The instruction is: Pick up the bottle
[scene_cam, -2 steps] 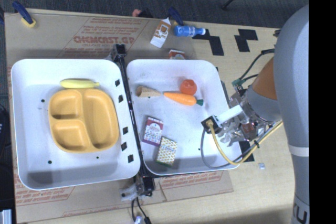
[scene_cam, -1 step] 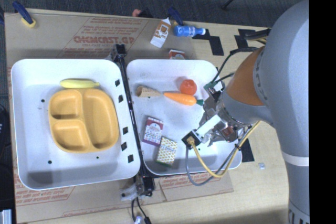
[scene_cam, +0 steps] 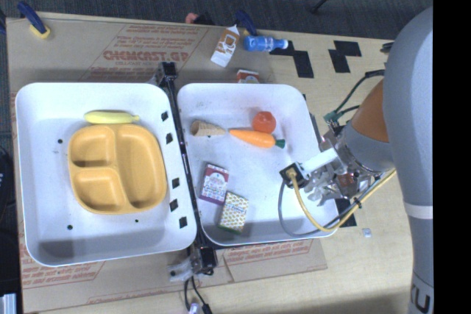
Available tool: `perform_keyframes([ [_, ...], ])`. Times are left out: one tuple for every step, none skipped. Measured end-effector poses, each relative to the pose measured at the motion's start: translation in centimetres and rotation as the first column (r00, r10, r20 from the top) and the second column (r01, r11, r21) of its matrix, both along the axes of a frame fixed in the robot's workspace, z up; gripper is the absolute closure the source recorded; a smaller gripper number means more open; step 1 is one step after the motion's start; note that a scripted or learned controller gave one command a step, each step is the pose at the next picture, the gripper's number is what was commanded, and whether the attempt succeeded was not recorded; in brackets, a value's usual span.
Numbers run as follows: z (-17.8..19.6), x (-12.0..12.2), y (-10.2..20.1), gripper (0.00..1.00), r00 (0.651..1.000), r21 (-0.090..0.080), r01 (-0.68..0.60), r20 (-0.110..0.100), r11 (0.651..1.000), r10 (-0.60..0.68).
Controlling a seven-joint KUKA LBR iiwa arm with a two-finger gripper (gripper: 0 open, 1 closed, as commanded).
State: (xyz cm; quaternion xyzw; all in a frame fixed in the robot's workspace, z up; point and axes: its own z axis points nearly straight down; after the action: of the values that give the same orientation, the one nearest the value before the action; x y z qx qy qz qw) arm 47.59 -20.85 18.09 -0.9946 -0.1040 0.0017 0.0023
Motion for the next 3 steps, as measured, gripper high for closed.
perform_keyframes([
  [-0.6, 0.0, -0.2, 1.0, 0.961, 0.003, -0.275, 0.0, 0.961, 0.275],
  [-3.4, 0.0, 0.3, 1.0, 1.0, 0.003, 0.0, -0.002, 1.0, 0.0],
  [-0.9, 0.0, -0.1, 1.0, 1.0, 0.0, -0.013, 0.001, 1.0, 0.013],
])
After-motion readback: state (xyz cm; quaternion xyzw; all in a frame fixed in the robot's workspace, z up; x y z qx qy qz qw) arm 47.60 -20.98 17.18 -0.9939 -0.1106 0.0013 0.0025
